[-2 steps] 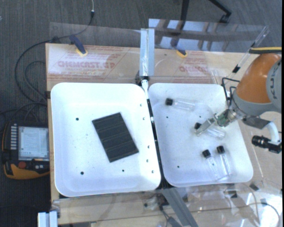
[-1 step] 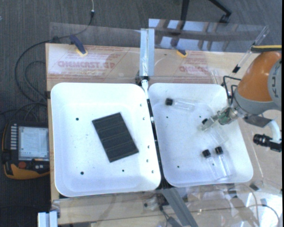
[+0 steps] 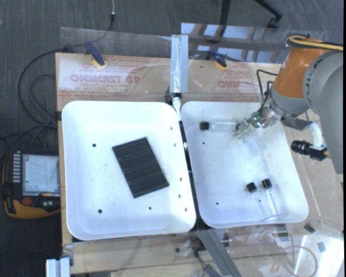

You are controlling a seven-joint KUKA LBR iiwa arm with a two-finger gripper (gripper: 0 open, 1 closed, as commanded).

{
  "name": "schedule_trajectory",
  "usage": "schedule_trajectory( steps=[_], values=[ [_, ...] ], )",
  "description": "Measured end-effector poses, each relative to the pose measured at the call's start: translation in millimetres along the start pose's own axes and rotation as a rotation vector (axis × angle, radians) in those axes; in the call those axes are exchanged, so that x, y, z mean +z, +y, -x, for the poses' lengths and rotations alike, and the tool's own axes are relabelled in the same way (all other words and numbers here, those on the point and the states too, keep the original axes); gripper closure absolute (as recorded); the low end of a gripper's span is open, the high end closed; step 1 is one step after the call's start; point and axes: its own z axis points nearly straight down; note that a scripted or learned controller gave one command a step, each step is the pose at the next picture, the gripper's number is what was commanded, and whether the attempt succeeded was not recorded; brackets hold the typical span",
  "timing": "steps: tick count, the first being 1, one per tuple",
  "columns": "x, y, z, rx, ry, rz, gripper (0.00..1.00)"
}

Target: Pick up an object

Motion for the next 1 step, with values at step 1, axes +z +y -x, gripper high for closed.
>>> schedule_trajectory(
  steps=[1],
  values=[
    [1.4, -1.0, -0.5, 0.0, 0.002, -0.004, 0.0]
  ],
)
